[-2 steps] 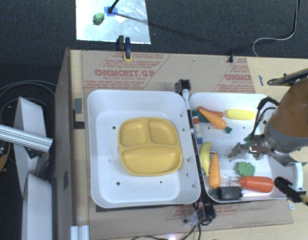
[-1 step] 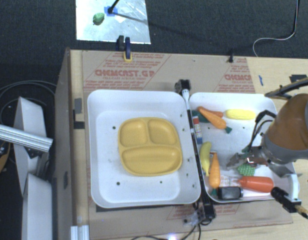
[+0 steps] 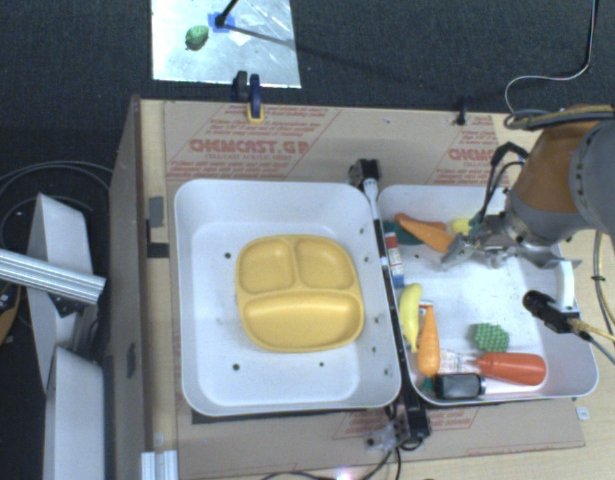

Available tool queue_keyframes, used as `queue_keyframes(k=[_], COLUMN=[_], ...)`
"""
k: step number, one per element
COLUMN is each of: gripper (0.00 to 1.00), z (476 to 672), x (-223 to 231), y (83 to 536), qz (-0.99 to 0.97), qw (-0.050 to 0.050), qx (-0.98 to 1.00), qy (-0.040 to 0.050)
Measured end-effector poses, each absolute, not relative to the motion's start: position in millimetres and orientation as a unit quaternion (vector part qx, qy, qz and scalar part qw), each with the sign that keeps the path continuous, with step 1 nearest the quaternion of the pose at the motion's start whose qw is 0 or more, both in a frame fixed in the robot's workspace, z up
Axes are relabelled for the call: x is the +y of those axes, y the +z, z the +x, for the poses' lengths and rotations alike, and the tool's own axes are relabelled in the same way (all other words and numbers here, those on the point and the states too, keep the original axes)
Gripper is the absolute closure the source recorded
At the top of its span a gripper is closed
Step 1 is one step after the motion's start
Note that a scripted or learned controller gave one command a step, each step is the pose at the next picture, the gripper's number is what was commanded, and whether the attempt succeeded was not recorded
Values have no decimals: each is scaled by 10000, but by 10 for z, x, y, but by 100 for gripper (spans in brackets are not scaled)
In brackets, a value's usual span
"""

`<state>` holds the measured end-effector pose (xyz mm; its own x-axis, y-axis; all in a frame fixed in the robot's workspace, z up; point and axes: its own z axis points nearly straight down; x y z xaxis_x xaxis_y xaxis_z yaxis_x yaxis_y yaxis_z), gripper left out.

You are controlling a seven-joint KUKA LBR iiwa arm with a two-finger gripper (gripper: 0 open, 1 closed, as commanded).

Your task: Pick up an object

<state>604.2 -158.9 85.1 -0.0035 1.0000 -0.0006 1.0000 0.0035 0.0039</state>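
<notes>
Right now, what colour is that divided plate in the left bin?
Yellow. The divided plate shows plainly in the camera view, lying in the white left bin.

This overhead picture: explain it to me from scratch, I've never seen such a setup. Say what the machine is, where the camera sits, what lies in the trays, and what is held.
One camera looks down at a slant on a bench. The grey machine at the right is a robot arm with an orange band; its tool hangs low over the right bin, near an orange carrot-shaped toy. I cannot tell whether it holds anything. The left bin holds a yellow divided plate. The right bin also holds a banana, another carrot, a green knobbly toy, a red-orange toy and a small black object.
</notes>
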Motion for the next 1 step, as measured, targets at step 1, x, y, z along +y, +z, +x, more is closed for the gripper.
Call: queue_keyframes(k=[1], gripper=[0], z=[6613], x=[-890], y=[836], qz=[7111], qw=[-132], qx=[7029], qy=[-144])
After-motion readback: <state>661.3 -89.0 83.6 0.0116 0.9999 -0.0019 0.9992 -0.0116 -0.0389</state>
